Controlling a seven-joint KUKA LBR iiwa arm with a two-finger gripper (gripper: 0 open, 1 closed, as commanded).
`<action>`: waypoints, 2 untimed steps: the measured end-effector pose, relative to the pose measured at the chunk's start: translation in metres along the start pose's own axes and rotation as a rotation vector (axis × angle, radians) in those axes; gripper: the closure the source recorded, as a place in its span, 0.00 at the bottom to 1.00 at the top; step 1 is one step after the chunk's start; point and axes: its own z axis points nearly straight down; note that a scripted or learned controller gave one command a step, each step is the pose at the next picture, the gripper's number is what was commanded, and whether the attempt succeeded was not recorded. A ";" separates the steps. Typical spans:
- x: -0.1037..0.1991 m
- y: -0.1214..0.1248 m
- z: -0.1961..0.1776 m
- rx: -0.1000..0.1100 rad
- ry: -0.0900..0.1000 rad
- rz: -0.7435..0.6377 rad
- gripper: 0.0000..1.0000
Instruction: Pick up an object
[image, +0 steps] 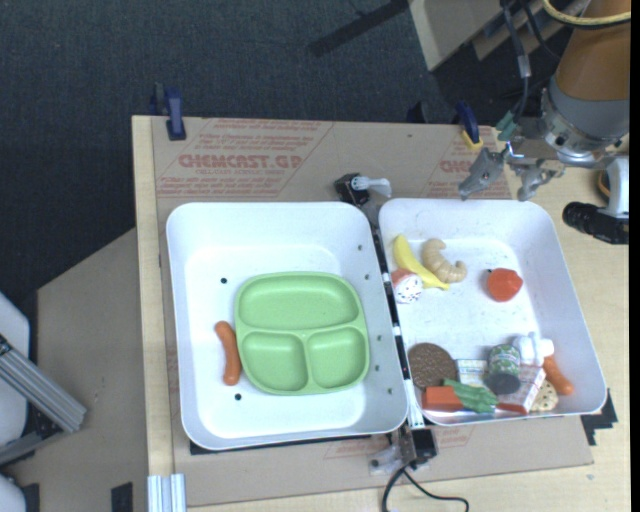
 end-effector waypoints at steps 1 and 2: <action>0.042 -0.001 0.087 0.011 0.004 -0.004 0.00; 0.024 0.018 0.184 0.000 0.001 0.002 0.00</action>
